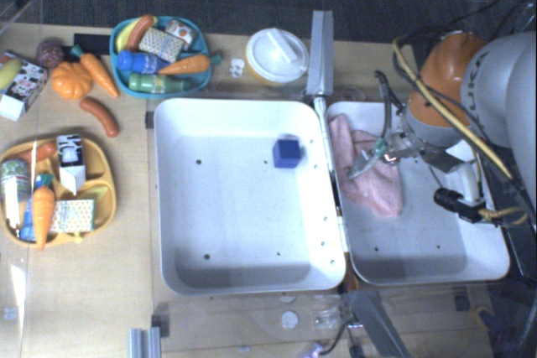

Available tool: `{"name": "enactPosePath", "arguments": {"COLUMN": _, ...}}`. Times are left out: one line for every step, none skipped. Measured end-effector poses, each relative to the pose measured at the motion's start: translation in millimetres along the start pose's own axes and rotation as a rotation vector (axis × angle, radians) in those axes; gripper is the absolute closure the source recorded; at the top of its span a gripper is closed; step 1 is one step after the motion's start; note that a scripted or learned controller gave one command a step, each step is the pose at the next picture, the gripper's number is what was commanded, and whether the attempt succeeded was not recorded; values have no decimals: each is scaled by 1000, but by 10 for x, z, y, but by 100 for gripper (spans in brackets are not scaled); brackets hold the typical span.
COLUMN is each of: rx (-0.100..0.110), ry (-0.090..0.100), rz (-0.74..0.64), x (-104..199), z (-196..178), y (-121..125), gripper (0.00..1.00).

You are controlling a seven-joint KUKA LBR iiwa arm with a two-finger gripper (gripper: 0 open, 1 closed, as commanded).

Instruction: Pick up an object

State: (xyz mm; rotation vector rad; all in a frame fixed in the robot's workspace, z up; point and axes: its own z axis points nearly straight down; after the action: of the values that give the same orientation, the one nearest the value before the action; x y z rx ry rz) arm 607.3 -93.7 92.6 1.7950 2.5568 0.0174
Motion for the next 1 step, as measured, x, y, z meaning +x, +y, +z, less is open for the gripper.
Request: {"name": "enactPosePath", "arguments": {"rx": 7, "ry": 2, "rz": 58, "x": -195, "z": 26, "y": 486, "gripper": 0}}
